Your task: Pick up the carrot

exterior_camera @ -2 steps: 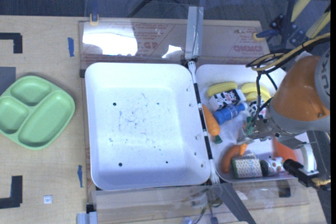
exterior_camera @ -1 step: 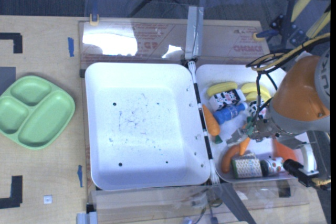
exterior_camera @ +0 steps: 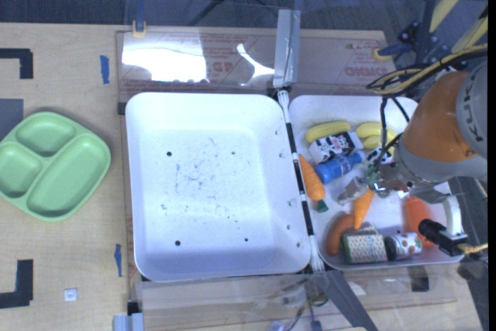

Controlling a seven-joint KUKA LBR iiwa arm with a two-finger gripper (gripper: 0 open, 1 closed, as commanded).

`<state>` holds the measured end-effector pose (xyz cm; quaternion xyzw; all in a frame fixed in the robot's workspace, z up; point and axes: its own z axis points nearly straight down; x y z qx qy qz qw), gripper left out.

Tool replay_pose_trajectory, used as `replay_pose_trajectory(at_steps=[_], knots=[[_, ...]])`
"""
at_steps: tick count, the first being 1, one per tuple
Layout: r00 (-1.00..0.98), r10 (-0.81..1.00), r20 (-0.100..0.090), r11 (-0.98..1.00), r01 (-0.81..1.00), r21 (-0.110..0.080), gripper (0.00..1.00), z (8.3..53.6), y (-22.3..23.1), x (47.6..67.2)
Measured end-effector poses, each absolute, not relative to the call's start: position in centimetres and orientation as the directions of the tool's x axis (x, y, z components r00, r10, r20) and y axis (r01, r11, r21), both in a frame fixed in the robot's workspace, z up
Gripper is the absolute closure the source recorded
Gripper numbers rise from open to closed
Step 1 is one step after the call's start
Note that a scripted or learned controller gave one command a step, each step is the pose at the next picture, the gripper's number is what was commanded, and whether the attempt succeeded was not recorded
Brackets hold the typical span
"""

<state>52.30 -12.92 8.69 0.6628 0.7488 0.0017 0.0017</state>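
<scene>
Camera view: carrot (exterior_camera: 311,180) lies along right bin's (exterior_camera: 350,263) left wall, beside blue bottle (exterior_camera: 339,166). Gripper (exterior_camera: 372,181) hangs near a second orange piece (exterior_camera: 362,208); finger spread cannot be told. Risk: wrong orange item, or wall blocks fingers

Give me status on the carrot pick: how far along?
Done: the arm's two-finger gripper is down in the right white bin. In hand: it sits at the top of a small orange carrot; grasp unclear. Left: lift it. A second orange carrot lies by the divider.
</scene>
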Motion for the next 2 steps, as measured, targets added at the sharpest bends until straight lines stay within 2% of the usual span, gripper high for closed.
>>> replay_pose_trajectory(at_steps=[1,2], knots=[[-0.120,0.993,-0.002,0.120,0.993,0.009,1.00,9.8,-13.0,52.4],[-0.349,0.937,-0.001,0.349,0.937,0.002,1.00,25.9,-8.7,52.3]])
